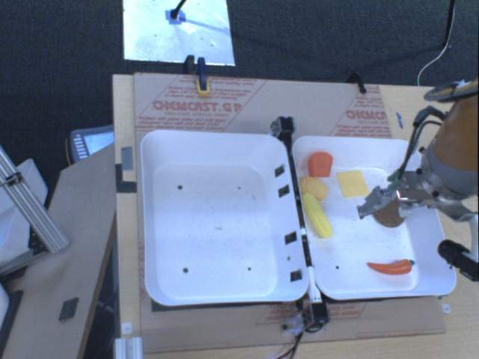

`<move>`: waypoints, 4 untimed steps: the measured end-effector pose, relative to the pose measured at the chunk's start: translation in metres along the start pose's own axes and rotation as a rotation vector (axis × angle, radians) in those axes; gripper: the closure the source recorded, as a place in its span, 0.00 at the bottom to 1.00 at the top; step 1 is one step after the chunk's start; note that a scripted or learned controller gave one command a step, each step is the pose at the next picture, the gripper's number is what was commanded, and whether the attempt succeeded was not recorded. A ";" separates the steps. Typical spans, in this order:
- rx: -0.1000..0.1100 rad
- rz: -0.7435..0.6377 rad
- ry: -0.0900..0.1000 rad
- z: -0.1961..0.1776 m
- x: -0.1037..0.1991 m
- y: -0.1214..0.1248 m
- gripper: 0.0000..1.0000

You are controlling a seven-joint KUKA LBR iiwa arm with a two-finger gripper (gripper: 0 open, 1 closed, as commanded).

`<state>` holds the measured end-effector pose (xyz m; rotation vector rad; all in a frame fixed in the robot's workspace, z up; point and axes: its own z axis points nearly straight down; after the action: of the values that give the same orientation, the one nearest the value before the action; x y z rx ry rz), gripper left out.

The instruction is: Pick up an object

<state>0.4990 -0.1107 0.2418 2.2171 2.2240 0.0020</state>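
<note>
A: In the right white plastic bin (430,275), what are you seeing around the gripper (372,205)?

B: You are looking at the grey metal gripper hanging over the bin's middle right, just above a round brown object (388,217) that is lying partly hidden beneath it. Whether its fingers are spread or closed, you cannot tell.

A: And what is crowding it?

B: A flat pale-yellow square piece (352,183) is sitting just up-left of it, an orange-red block (320,164) is resting near the bin's far wall, and a small yellow lumpy item (315,188) is touching the yellow corn cob (317,215) by the divider.

A: Which way is the long stuff pointing?

B: The cob is running from far-left to near-right along the divider. The red-orange chilli pepper (389,267) is lying near the front wall, its long axis running left to right, dark stem end pointing right. The left white bin (150,223) is sitting alongside.
</note>
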 end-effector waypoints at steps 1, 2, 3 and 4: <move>-0.007 0.004 -0.004 -0.033 -0.048 0.035 0.00; 0.004 -0.002 -0.001 0.089 -0.069 0.122 0.00; -0.001 -0.002 -0.002 0.135 -0.097 0.170 0.00; -0.006 -0.002 -0.002 0.075 -0.096 0.171 0.00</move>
<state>0.6702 -0.2066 0.1668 2.2107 2.2226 0.0061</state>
